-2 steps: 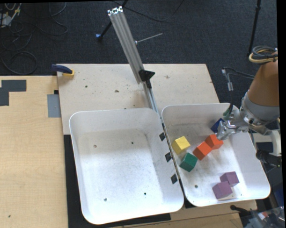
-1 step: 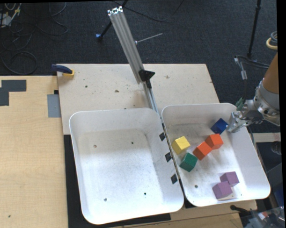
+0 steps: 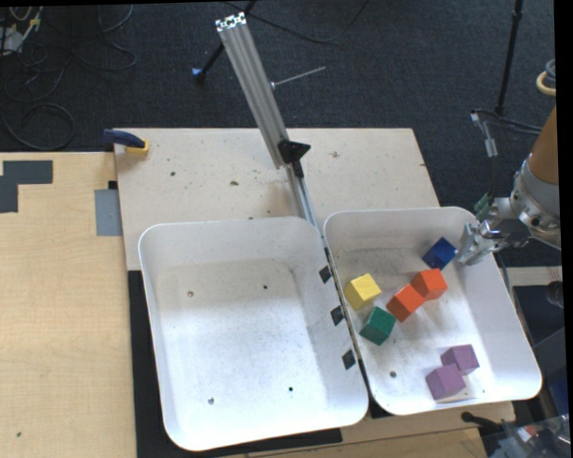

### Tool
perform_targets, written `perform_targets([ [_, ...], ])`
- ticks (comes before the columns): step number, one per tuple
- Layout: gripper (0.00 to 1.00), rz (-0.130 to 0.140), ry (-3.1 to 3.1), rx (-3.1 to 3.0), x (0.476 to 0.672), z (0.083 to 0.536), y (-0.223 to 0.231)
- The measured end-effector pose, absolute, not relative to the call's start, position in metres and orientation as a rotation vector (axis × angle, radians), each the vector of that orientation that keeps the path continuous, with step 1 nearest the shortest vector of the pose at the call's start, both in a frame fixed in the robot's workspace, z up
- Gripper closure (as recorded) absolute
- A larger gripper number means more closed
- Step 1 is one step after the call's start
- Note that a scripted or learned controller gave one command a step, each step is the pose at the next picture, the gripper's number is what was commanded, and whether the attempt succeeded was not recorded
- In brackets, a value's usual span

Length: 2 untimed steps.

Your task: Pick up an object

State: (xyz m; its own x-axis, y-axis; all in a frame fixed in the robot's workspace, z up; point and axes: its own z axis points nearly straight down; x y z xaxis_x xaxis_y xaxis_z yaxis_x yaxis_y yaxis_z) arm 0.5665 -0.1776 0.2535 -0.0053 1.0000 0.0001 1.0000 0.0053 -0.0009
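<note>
A pale wooden tabletop [image 3: 266, 168] carries two shallow white plastic bins. The left bin [image 3: 169, 368] sits beside the right bin [image 3: 515, 337], which holds small orange [image 3: 417, 292], purple [image 3: 452, 372], yellow [image 3: 365, 288], green [image 3: 376, 324] and blue [image 3: 439, 253] blocks. The metal gripper [image 3: 475, 245] hovers just beside the blue block, at the bin's right rim; whether it is clenched cannot be told.

Gripper [image 3: 472, 248] beside blue block [image 3: 439, 253]
</note>
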Motion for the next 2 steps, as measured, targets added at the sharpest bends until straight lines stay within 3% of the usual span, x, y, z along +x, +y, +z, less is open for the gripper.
perform_targets([
  [2,1.00,0.002,-2.223,-2.213,0.557,0.240,-0.077],
])
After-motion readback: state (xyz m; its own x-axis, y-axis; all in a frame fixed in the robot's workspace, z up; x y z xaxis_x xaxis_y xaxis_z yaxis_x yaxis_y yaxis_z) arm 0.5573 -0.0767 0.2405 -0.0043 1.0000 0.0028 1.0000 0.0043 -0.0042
